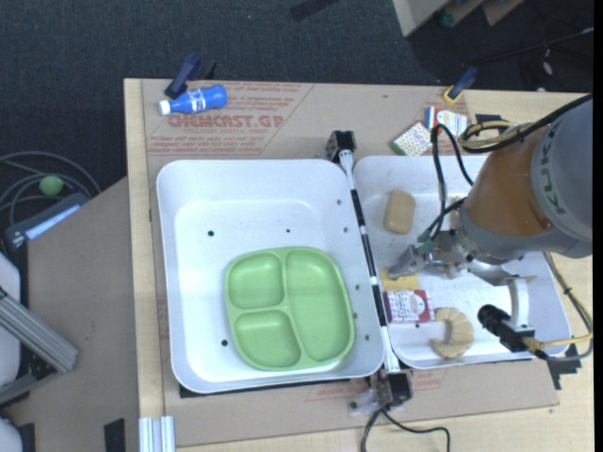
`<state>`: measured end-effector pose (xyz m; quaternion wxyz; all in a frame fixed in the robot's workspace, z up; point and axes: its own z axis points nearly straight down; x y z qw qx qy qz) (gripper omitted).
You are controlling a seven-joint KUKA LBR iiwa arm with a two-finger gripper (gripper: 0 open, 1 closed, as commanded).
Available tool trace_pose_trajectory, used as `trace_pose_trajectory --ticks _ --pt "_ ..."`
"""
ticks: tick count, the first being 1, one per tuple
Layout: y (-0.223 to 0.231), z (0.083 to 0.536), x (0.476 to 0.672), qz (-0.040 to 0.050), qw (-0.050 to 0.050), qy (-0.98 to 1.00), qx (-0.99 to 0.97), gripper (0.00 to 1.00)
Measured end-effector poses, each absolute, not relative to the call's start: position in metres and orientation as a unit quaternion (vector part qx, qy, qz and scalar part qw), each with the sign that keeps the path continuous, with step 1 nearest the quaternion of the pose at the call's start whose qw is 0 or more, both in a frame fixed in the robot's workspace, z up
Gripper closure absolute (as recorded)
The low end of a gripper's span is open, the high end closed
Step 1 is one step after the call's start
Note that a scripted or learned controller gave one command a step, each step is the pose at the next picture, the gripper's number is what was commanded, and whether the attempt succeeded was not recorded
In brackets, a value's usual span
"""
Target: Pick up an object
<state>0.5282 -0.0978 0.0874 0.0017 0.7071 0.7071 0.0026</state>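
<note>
Two shallow white bins sit side by side on a cardboard-covered bench. The left bin holds a green divided plate with three compartments, lying flat toward the bin's near half.

The right bin holds several small things. A tan bread-like piece lies in the far-left part of the bin. A red-and-white packet lies flat against the bin's left wall, nearer the camera. A curved croissant-like pastry rests near the bin's front edge, just right of the packet.

The arm comes in from the right, its orange band over the right bin, cables looping above it. The gripper is low in the middle of the right bin, pointing toward the left wall. A small yellowish scrap sits at its tip, just above the packet. Finger state: cannot tell, the wrist body and hardware crowd that spot. Whether anything is caught there is also unclear.

Bread piece lies beyond the gripper, apart from it. Packet lies just near-side of the tip, close by. Pastry lies further to the front, apart.

Outside the bins: a blue-and-white bottle on the bench's far-left corner, a small patterned card behind the right bin.
</note>
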Motion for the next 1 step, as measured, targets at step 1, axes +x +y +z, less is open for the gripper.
trace_pose_trajectory --ticks 1 --pt "-0.0986 0.0996 0.5303 0.0044 0.005 0.707 0.707 1.0"
